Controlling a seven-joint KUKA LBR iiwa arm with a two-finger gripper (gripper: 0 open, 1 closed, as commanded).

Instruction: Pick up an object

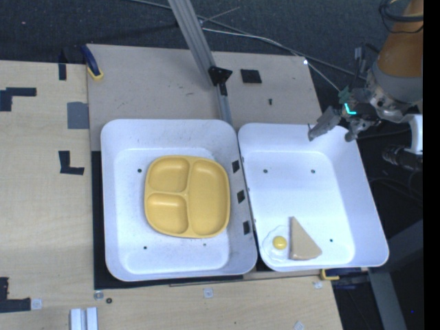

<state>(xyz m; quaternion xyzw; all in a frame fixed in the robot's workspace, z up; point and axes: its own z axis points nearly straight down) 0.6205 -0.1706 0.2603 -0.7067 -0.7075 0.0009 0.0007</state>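
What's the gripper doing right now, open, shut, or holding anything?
Gripper: open, holding nothing, above the far right corner of the right bin.

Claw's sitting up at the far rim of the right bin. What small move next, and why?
Probably bring the claw toward the near-left corner of the right bin. The tan wedge and small yellow ball lie there, well away from the claw, which hangs open over the far rim with nothing between its fingers.

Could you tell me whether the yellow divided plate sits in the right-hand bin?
No, the yellow divided plate lies in the left white bin.
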